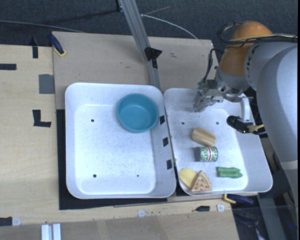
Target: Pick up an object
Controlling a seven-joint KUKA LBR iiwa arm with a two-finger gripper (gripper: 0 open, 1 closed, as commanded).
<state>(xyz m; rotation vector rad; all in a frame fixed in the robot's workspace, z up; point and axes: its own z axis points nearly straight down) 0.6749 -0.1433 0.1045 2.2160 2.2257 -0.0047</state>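
My gripper (201,104) hangs over the far end of the right bin (255,181), pointing down, with nothing seen between its fingers. In front of it on the bin floor lie a tan bread roll (203,135), a small green and red can (206,154), a green toy vegetable (228,172), a yellow cheese wedge (186,176) and a pizza slice (201,182). The roll is the closest, a short way nearer the camera than the gripper. A blue bowl (137,112) sits in the far right part of the left bin (85,184).
A slanted metal pole (138,31) rises behind the bins, with its base between them. The arm's grey body (280,94) covers the right side of the view. Black clips (165,141) sit along the divide between the bins.
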